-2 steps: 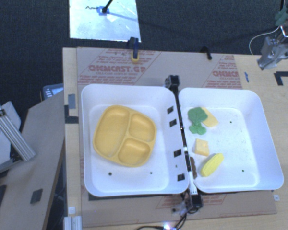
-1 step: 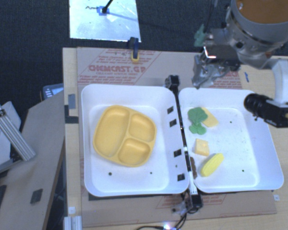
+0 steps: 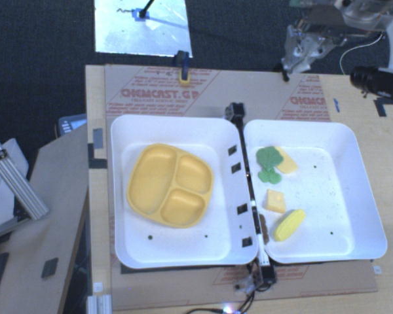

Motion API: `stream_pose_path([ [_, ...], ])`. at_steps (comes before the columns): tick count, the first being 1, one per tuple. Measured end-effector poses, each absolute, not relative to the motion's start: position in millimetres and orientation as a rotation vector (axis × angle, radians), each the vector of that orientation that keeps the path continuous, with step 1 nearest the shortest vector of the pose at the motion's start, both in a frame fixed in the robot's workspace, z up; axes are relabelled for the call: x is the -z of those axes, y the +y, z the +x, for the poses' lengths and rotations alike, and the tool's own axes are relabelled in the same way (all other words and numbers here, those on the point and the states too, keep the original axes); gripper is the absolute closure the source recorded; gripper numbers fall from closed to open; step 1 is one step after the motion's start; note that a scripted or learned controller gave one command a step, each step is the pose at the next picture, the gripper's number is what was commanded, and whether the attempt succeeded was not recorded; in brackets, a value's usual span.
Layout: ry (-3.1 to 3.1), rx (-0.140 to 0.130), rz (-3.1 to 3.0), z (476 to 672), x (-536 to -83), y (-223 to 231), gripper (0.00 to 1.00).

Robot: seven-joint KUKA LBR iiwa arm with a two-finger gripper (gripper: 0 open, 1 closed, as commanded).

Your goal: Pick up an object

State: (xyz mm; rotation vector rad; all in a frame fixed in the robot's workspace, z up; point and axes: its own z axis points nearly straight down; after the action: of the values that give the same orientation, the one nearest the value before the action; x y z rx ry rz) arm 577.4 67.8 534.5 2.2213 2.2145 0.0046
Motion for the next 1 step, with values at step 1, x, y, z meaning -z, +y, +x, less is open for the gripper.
stream_pose_path([
  [1,2.241,-0.007,2.205,614.6,-533.3,208.5,1.00],
])
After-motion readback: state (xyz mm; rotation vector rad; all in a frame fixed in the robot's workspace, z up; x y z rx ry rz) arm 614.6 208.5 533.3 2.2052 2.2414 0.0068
